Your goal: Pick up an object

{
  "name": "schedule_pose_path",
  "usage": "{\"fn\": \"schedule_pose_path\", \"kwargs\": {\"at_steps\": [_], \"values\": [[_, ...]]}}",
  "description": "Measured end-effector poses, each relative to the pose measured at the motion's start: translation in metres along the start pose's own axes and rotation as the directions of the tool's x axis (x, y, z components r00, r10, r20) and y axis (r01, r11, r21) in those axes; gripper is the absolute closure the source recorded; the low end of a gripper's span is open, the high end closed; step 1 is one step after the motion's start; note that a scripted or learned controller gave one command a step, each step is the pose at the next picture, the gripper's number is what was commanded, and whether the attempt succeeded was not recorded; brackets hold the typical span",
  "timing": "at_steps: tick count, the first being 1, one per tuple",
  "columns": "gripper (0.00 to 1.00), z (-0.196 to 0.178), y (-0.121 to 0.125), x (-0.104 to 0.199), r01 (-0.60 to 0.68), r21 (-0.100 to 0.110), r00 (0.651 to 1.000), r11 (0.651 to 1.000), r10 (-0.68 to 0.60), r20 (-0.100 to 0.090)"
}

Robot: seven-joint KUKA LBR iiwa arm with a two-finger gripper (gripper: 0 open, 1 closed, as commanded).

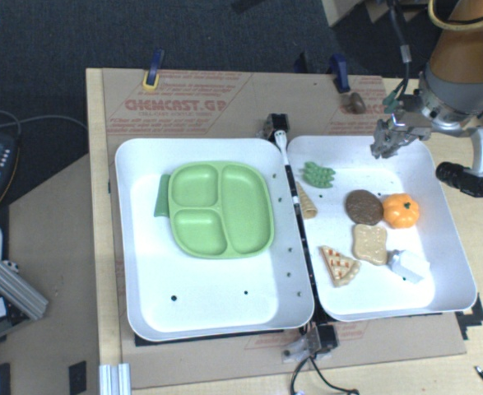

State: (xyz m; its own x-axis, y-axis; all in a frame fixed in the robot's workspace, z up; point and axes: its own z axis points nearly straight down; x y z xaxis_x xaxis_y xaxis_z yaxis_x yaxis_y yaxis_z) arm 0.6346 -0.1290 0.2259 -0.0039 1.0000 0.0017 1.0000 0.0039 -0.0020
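Camera view | tool (383,145) over right bin's (448,245) far rim, too small and blurred to judge | arm cropped at frame edge | orange pumpkin (401,211) beside brown cookie (363,206), untouched

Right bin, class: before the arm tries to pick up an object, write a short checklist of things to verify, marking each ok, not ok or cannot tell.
1. Objects present in the right bin: ok; cookie, pumpkin, toast, pizza slice lie there.
2. Gripper over that bin: ok, above its far edge.
3. Gripper directly above an object: not ok; it sits apart from them.
4. Cookie and pumpkin separated: not ok, they appear to touch.
5. Finger state: cannot tell.
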Motion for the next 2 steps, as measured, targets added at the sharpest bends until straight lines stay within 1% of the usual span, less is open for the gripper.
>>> {"fn": "schedule_pose_path", "kwargs": {"at_steps": [1,2], "values": [[1.0,0.008,-0.014,0.044,0.001,0.001,1.0,1.0,-0.001,-0.001],[1.0,0.005,-0.018,0.075,0.0,0.0,1.0,1.0,0.0,0.0]]}}
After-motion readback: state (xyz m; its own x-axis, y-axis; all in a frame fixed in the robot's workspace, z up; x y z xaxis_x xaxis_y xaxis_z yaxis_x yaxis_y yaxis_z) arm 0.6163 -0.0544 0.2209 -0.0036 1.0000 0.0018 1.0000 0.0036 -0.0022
